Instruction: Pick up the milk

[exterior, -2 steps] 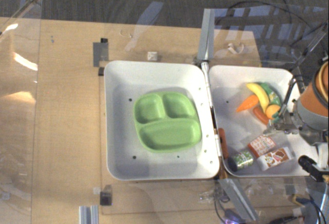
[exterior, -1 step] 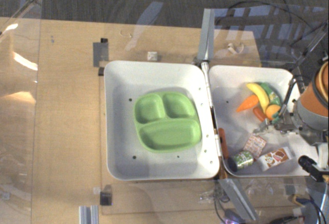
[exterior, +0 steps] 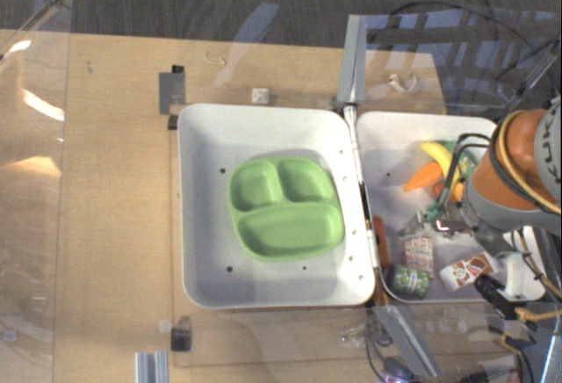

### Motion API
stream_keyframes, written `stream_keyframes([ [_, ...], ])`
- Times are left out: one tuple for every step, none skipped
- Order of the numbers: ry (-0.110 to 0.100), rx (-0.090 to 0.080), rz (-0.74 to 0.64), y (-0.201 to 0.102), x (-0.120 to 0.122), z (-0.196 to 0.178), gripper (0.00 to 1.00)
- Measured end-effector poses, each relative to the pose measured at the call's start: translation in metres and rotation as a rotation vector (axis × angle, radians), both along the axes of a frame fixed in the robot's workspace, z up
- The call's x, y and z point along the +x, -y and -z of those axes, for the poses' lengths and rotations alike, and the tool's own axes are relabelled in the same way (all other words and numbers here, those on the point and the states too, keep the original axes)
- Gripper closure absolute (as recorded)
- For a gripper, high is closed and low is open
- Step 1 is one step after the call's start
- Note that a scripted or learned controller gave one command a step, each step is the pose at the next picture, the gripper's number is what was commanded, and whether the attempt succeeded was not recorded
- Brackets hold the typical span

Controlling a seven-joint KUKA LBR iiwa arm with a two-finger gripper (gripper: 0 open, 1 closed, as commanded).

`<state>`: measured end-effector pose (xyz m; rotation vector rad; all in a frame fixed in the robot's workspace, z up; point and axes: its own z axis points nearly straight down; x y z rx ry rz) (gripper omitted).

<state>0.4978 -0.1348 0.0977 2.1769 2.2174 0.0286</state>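
Note:
The milk (exterior: 466, 270) is a small white carton with a red-brown label. It lies on its side near the front of the right bin (exterior: 386, 153). My gripper (exterior: 446, 217) hangs over the middle of that bin, below the grey wrist and orange band (exterior: 520, 153). It sits a little behind and to the left of the carton, and the wrist covers most of it. Nothing shows as held.
The right bin also holds an orange carrot (exterior: 421, 177), a yellow banana (exterior: 437, 153), a clear packet (exterior: 419, 250), a green item in a small bowl (exterior: 409, 281) and a red stick (exterior: 380, 241) by the left wall. A green divided plate (exterior: 285, 207) lies in the left bin (exterior: 202, 197).

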Motion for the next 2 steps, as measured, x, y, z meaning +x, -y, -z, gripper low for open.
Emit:
stream_keyframes([
  [0.012, 0.003, -0.008, -0.0027, 0.0054, -0.0142, 1.0],
  [0.012, 0.002, -0.007, -0.0024, 0.0053, -0.0141, 0.0],
])
